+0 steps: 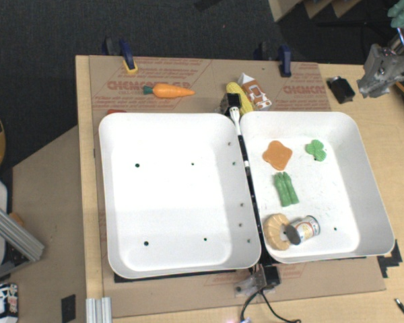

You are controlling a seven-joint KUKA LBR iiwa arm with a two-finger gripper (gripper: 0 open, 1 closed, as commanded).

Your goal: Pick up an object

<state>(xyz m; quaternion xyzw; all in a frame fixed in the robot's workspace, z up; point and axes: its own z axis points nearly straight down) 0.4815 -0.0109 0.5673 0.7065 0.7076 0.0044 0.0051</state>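
The right bin (363, 180) holds several objects. An orange flat piece (277, 155) lies near its middle, a small green leafy piece (315, 149) to its right, and a green bundle like asparagus (285, 188) just below. At the front sit a round tan item (277, 231) and a small tin can (304, 228) lying on its side, touching each other. My gripper (380, 73) hangs at the far right, above the bench and beyond the right bin's back corner, well apart from all the objects.
The left bin (121, 180) stands beside the right one. Behind the bins on the cardboard lie a toy carrot (170, 91), a yellow banana (234, 91), a small brown box (256, 95) and a black block (340, 89). Two blue clamps (128, 56) grip the back edge.
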